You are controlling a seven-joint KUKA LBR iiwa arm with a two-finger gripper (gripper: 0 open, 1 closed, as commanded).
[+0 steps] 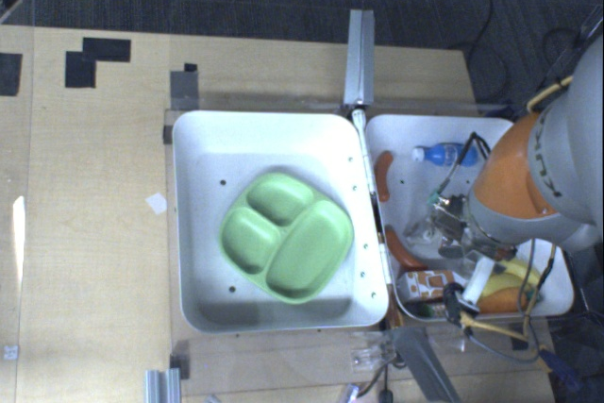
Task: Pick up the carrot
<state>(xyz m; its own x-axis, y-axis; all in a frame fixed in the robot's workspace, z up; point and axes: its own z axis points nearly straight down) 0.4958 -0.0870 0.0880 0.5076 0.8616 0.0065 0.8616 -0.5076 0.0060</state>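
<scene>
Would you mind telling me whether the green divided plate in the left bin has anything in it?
Empty. The green divided plate lies flat in the left bin, and all three of its compartments show only bare green.

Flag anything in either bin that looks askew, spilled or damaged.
Nothing stands out. The green divided plate lies flat in the left bin; the water bottle lies on its side in the crowded right bin.

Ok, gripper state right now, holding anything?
Gripper: low in the right bin, cannot be told whether open or closed; nothing seen held.
</scene>
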